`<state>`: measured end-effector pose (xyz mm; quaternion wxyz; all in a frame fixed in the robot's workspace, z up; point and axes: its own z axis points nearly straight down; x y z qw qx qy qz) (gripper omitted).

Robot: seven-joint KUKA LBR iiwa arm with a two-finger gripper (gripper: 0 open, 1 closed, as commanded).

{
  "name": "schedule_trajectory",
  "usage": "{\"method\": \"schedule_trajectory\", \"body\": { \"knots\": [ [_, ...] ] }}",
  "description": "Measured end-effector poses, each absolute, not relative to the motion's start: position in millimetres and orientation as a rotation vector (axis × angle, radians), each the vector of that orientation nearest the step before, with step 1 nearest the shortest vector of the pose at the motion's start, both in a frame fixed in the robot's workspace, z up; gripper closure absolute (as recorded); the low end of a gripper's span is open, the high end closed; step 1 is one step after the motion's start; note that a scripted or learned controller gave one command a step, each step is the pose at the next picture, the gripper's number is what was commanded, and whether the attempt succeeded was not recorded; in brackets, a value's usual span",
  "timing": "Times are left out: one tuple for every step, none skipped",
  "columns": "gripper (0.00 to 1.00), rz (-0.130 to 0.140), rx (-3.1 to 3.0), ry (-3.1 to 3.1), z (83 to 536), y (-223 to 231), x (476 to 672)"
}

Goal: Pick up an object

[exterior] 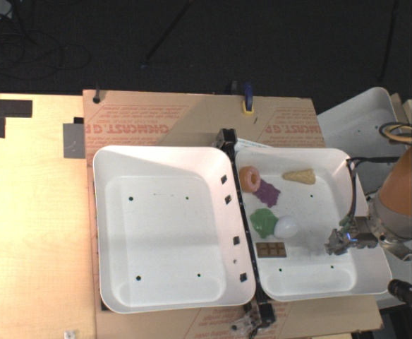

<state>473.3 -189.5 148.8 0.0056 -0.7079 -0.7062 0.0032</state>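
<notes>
The right bin point(312, 288) holds several small objects near its left side: an orange ring point(250, 179), a purple piece point(267, 192), a tan wedge point(300, 177), a green lump point(263, 222), a white ball point(286, 227) and a brown chocolate-bar piece point(270, 249). My gripper point(338, 244) hangs low over the bin's right part, well right of the white ball and touching none of the objects. The arm's wrist point(396, 203) comes in from the right edge.
The left bin point(114, 189) lies beside the right one, joined by a black clamp strip point(235, 217). Both rest on brown cardboard point(156, 122) over a light wooden bench point(29, 217). A black cable point(352, 182) runs along the right bin's rim.
</notes>
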Motion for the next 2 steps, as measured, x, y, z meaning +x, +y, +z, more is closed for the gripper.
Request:
{"method": "schedule_trajectory", "body": {
  "knots": [
    [1.0, -0.009, -2.233, -2.232, 314, -209, 477.5],
    [1.0, -0.009, -2.221, -2.235, 415, -162, 489.5]
  ]
}}
